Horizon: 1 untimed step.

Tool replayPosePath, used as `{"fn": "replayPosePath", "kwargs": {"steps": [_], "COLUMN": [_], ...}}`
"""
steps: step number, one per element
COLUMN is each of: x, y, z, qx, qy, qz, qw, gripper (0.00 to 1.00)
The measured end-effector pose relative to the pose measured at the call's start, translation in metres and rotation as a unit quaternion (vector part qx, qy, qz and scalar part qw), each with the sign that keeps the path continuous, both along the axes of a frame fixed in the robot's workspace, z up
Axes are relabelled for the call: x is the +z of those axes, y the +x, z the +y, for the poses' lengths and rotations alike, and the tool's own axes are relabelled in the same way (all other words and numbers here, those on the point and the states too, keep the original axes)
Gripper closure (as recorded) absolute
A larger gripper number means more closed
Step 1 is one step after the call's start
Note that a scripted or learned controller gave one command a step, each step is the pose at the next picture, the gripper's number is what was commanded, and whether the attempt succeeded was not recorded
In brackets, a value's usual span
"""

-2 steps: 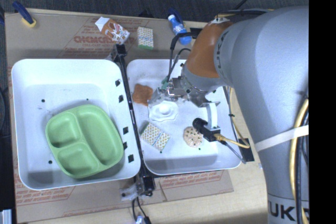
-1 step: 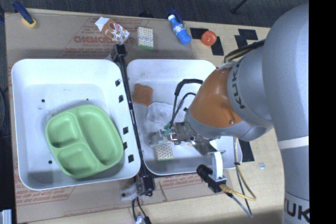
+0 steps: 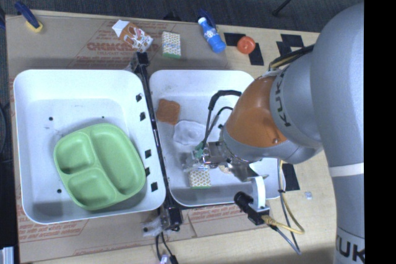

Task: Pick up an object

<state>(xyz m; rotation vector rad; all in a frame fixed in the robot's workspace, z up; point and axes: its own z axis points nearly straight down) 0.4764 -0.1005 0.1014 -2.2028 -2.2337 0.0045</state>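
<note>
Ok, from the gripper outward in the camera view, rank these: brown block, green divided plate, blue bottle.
From the gripper, low in the right bin:
1. Brown block, same bin, upper left.
2. Green divided plate, left bin.
3. Blue bottle, on the bench beyond the bins.

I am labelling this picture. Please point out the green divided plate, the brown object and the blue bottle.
green divided plate (image 3: 99, 164), camera view, ridge between its compartments
brown object (image 3: 167, 110), camera view, its middle
blue bottle (image 3: 213, 38), camera view, its body

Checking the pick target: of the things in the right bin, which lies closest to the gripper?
The small patterned block, right beside the gripper. The clear wrapper and brown piece lie farther up the right bin.
</note>
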Motion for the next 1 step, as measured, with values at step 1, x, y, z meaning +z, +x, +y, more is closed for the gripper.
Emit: {"fn": "replayPosePath", "kwargs": {"steps": [1], "x": [0.1184], "y": [0.0009], "z": [0.0002], "qx": [-0.004], "qy": [-0.0008], "qz": [-0.003], "qw": [1.0], "gripper": [1.0]}}
